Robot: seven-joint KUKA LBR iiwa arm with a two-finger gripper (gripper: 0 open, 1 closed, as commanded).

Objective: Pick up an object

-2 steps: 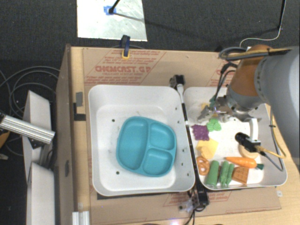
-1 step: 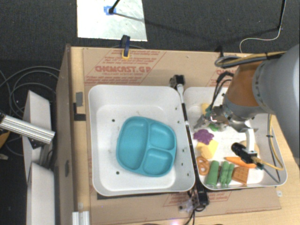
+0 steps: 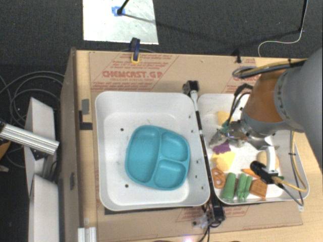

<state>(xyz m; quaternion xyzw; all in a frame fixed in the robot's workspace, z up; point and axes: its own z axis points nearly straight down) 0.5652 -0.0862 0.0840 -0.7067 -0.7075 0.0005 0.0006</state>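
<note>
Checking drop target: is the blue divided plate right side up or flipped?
Right side up. The blue plate lies flat in the left bin, its three compartments facing the camera with raised dividers visible between them.

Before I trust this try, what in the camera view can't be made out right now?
- Gripper: small and dark against the clutter; grip on anything unreadable.
- Purple object: too blurred to identify, partly under the gripper.
- Right bin: its far side is covered by the arm.
- Green pieces: too small to identify.
</note>
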